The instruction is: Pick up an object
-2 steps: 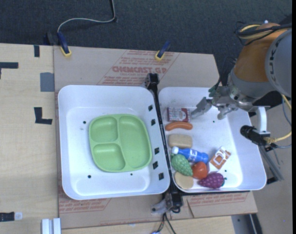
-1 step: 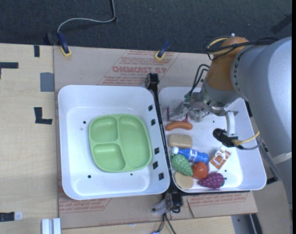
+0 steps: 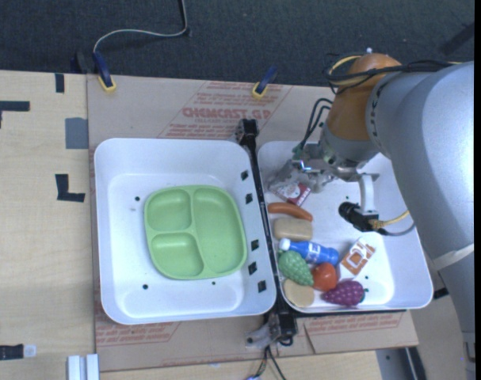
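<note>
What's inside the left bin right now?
The left bin holds a green divided plate lying flat, its three compartments bare. Whatever lies beneath the plate is covered.

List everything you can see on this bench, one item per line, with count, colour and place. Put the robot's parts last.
left bin: one, white, left half of the bench
divided plate: one, light green, lying in the left bin
right bin: one, white, beside the left bin
toy hot dog: one, orange-red, near the right bin's left wall
bread piece: one, tan, just below the hot dog
bottle: one, blue with a white cap, lying flat
green toy: one, green, under the bottle
tomato: one, red, beside the green toy
grapes: one bunch, purple, front of the right bin
small carton: one, orange and white, right of the bottle
clamps: two, yellow and blue, back edge of the cardboard
arm: one, grey with orange band, over the right bin
gripper: one, low at the right bin's back-left
</note>
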Motion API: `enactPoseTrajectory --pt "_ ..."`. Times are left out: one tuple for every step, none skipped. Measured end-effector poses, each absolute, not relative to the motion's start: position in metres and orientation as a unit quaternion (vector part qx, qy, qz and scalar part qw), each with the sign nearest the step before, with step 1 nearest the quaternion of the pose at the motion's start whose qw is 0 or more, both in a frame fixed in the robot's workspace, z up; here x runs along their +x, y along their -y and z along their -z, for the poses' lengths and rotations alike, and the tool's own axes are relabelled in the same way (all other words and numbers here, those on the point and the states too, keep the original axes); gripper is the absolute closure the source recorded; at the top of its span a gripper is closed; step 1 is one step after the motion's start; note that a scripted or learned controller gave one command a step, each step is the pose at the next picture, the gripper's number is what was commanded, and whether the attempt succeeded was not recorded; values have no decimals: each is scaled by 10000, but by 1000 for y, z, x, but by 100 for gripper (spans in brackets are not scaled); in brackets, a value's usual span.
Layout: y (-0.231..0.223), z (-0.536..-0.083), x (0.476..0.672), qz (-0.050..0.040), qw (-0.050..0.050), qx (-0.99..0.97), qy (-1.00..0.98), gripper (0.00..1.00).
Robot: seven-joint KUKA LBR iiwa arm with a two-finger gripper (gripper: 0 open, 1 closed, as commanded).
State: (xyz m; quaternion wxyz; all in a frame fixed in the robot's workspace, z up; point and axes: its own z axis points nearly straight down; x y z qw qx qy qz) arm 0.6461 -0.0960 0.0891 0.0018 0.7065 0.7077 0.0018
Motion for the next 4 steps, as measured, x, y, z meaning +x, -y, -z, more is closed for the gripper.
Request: enactPoseTrajectory --pt "100 -86 602 -5 15 7067 -7076 0" --pt "102 -87 585 -16 30 7065 -7077 0" --pt "95 -86 625 -10 18 7065 -7077 0" --pt "94 -85 659 -4 11 7066 -7076 0"
